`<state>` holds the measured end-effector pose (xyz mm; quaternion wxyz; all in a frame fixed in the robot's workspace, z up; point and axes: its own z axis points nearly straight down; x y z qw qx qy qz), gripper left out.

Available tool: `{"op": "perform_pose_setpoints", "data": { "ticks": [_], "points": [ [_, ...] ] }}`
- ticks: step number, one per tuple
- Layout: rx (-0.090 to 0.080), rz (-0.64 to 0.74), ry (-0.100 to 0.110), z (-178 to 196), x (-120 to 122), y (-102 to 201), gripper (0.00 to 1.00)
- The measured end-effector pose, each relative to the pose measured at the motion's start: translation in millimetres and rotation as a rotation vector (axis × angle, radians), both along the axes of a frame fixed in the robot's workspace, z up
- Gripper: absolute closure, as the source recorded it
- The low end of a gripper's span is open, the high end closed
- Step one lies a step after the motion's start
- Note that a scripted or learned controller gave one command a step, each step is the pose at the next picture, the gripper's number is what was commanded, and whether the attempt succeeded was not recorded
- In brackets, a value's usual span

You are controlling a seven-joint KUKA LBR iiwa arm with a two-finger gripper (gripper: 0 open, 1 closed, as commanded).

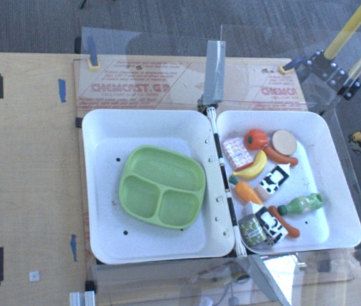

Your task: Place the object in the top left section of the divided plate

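Green divided plate [162, 187] in left bin [97, 132]; toy foods including banana [251, 166] in right bin [333, 139].

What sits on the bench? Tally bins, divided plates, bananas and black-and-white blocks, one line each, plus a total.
White bins: 2
Divided plate: 1
Banana: 1
Black-and-white blocks: 2
Total: 6
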<state>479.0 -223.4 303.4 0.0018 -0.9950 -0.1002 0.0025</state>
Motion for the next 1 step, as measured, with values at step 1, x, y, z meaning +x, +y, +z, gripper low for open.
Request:
{"op": "perform_pose_setpoints", "data": {
  "ticks": [1],
  "points": [
    [0.001,0.212,-0.001,7.5,0.5,59.2,1.0]
  ]
}}
